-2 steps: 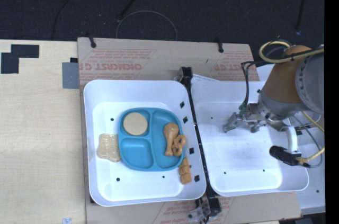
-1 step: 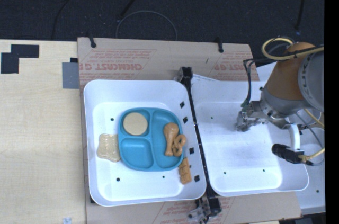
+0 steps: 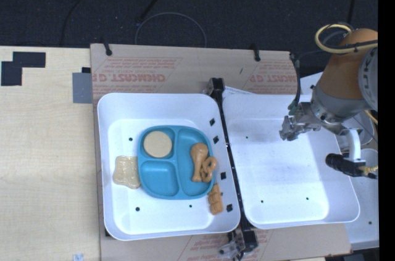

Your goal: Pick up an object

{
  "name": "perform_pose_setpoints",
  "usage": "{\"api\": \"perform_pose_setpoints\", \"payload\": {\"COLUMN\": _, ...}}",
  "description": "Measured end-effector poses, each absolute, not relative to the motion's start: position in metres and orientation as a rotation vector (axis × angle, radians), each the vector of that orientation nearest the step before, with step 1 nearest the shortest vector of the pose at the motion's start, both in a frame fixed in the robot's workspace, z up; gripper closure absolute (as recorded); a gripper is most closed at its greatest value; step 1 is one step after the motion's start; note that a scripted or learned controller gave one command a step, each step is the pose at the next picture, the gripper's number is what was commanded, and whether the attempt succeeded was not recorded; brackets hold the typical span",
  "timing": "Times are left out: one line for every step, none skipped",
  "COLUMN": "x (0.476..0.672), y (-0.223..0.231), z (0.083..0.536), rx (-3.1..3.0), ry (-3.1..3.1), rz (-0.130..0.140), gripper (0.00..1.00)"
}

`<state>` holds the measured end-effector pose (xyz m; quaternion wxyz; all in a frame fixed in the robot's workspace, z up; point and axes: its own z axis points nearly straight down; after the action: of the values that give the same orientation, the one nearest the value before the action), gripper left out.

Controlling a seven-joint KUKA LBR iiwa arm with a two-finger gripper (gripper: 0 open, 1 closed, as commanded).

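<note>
In the left bin (image 3: 117,192), at the lower middle of the frame, lies a blue divided tray (image 3: 174,163). A round pale cracker (image 3: 157,144) sits in its upper left compartment, and a tan pretzel-like piece (image 3: 202,162) lies in its right compartment. A pale biscuit-like slab (image 3: 126,171) rests on the bin floor, touching the tray's left edge, and a small brown chunk (image 3: 215,199) lies just beside the tray's lower right corner. The right bin (image 3: 290,198) stands beside it, with a black divider between the two. The gripper (image 3: 291,130) is at the right of the frame, over the upper right part of the right bin, well apart from the tray. Whether its claw is wide or narrow, I cannot tell. Nothing is seen between the fingers.
</note>
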<state>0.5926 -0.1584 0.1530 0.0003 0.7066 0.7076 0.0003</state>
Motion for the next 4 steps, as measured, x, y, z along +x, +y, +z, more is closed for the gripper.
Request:
{"api": "perform_pose_setpoints", "payload": {"x": 0.593, "y": -0.159, "z": 0.217, "rx": 2.217, "ry": 2.220, "rz": 0.004, "gripper": 1.00}}
{"api": "perform_pose_setpoints", "payload": {"x": 0.594, "y": -0.160, "z": 0.281, "rx": 2.217, "ry": 2.220, "rz": 0.004, "gripper": 1.00}}
{"api": "perform_pose_setpoints", "payload": {"x": 0.569, "y": -0.113, "z": 0.275, "rx": 2.222, "ry": 2.227, "rz": -0.003, "gripper": 1.00}}
{"api": "perform_pose_setpoints", "payload": {"x": 0.559, "y": -0.062, "z": 0.277, "rx": 2.220, "ry": 2.229, "rz": -0.002, "gripper": 1.00}}
